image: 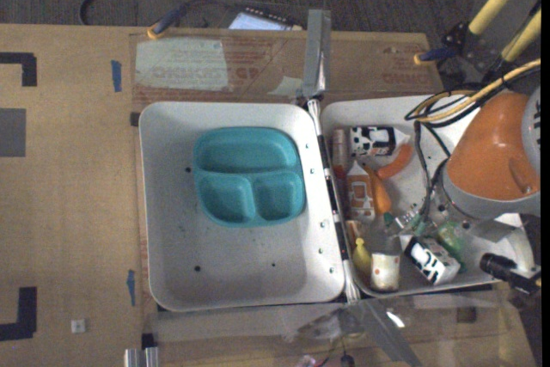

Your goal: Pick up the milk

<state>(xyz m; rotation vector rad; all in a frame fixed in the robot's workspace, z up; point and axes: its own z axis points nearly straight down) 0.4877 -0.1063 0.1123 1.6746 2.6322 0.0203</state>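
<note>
Two shallow bins, the left bin [163, 211] and the right bin [361, 110], look like smooth, slightly glossy white plastic, and a matt teal plastic divided tray [249, 174] lies in the left one. The bench [69, 211] beneath is flat, matt brown board like cardboard or wood, with dull blue tape strips [116, 75]. The arm [494, 155] has a glossy orange shell, and the milk carton [372, 140] looks like printed, smooth paperboard.

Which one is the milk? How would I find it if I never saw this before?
Look in the right-hand shallow white bin, the one crowded with small things. Along its far edge lies a small white milk carton with black cow spots, on its side beside an orange carrot-shaped toy. Among those around it, only it has cow patches.
</note>
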